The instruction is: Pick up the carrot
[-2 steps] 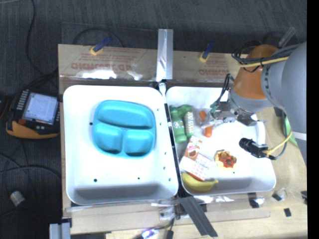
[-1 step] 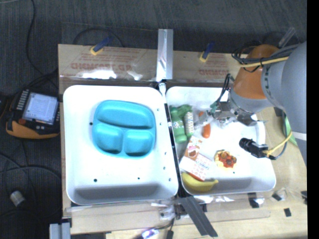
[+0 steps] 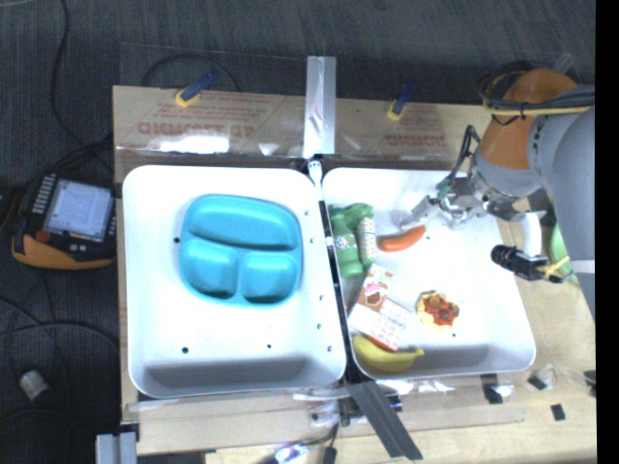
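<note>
The carrot (image 3: 400, 239), small and orange, lies in the upper middle of the right bin (image 3: 503, 336), its tip pointing up and to the right. My gripper (image 3: 447, 203) hangs over the bin's upper right part. It is just above and to the right of the carrot's right end, close to it, with nothing visibly held. The grey arm with its orange band (image 3: 508, 143) reaches in from the right edge.
A green packet (image 3: 350, 235) lies just left of the carrot by the divider. Below are a pink and white box (image 3: 379, 307), a red and yellow toy food (image 3: 438, 307) and a banana (image 3: 387, 355). A blue compartment tray (image 3: 240, 247) sits in the left bin (image 3: 155, 346).
</note>
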You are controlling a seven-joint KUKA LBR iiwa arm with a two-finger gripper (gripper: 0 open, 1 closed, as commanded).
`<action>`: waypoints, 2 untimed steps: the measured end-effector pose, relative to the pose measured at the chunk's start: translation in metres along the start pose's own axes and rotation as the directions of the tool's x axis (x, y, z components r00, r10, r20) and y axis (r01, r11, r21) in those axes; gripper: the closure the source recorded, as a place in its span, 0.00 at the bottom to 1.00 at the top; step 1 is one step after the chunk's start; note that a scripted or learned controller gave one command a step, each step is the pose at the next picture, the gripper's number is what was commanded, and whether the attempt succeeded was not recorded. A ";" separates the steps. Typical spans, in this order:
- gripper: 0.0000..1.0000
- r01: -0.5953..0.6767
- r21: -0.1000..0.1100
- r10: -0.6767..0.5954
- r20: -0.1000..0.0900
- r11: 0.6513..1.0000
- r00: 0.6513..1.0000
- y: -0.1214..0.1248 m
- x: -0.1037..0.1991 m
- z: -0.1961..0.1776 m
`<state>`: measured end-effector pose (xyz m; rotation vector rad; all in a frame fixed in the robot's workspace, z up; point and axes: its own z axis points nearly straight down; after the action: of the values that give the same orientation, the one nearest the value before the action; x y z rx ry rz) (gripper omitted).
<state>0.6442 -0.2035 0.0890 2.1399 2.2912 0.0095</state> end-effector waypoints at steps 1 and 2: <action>0.00 -0.104 0.002 0.104 0.005 0.995 0.995 -0.057 0.027 -0.001; 0.00 -0.044 0.011 0.044 0.001 0.999 0.999 -0.074 -0.012 -0.097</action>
<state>0.5702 -0.2202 0.1857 2.1948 2.2487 -0.0035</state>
